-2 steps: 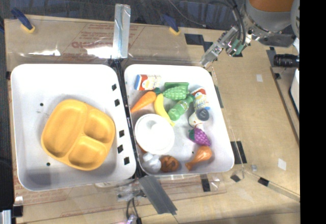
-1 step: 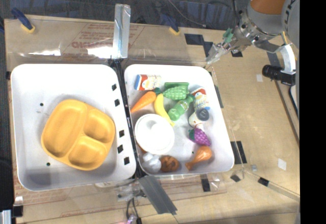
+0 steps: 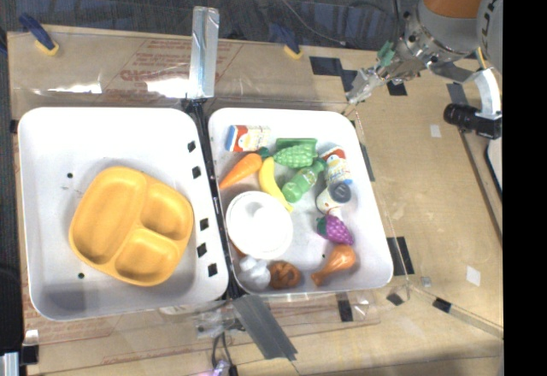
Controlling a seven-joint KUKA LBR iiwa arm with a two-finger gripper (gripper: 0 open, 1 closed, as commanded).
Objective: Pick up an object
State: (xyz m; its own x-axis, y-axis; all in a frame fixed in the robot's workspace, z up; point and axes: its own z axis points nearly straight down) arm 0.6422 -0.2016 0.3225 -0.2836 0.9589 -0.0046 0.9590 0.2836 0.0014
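Two white bins sit side by side; the left bin (image 3: 34, 195) holds a yellow divided plate (image 3: 130, 225), and the right bin (image 3: 376, 229) is crowded with toy food. Among it, a banana (image 3: 272, 182) lies with its long axis running from upper left to lower right, beside a carrot (image 3: 242, 170) that points toward the upper right. A white bowl (image 3: 259, 225) sits just below both. The gripper (image 3: 363, 91) hovers outside the right bin's far right corner, holding nothing; whether it is parted cannot be told.
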